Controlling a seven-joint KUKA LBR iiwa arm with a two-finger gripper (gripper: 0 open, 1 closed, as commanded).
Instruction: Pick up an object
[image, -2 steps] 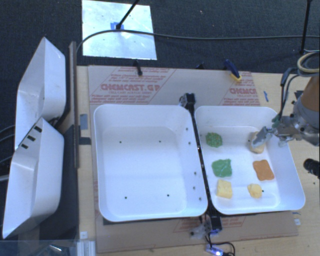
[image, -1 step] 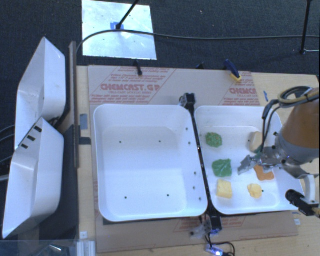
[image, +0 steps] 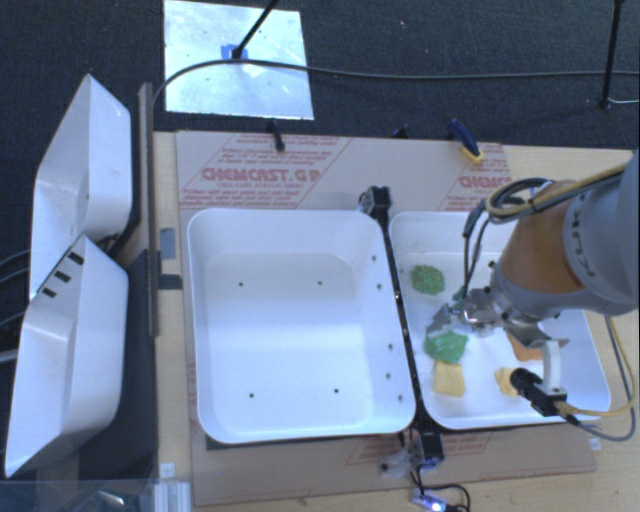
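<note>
Jaw spread cannot be made out; gripper (image: 447, 322) sits low in the right bin (image: 590, 385), its tip at the upper edge of a green piece (image: 446, 347). Yellow block (image: 450, 379) just below. Round green item (image: 428, 279) above. Orange piece (image: 525, 349) beside the wrist.

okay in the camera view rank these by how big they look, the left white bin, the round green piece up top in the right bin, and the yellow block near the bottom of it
Largest to smallest:
1. Left white bin, by far.
2. Yellow block.
3. Round green piece.
The last two look nearly alike, so that order is unsure.
</note>
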